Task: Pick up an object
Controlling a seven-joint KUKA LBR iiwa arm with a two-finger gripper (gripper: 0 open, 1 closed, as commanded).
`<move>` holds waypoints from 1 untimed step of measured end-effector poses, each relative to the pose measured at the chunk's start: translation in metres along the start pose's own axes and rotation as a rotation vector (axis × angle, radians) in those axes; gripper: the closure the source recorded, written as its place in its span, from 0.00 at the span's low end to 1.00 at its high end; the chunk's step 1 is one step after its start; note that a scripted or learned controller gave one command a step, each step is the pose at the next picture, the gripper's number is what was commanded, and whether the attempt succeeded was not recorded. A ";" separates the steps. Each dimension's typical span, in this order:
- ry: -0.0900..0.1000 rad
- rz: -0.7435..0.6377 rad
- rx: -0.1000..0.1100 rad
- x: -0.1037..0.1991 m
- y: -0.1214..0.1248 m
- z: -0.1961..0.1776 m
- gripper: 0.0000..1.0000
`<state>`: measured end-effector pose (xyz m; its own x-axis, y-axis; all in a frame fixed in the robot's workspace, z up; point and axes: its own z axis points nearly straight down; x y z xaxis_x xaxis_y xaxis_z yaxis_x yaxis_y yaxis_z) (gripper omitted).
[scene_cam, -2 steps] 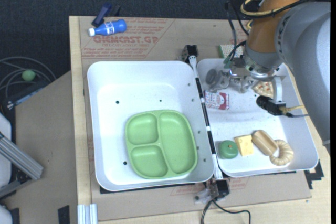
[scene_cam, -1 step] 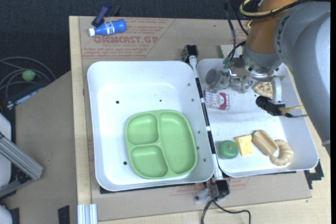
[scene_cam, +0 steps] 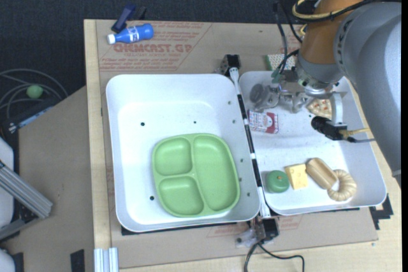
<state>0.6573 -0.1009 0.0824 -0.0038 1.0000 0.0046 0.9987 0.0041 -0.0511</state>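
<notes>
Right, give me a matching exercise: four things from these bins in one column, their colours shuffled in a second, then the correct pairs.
Things:
1. divided plate in the left bin
2. small round lidded item in the right bin
3. cheese-like block
4. ring-shaped toy

Colours:
A. yellow
B. pale green
C. tan
D. dark green

Pairs: 1-B, 2-D, 3-A, 4-C
</notes>
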 end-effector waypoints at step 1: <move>-0.004 0.001 0.000 0.001 0.000 0.000 0.00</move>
<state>0.6572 -0.0996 0.0826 -0.0028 1.0000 0.0006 0.9987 0.0028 -0.0508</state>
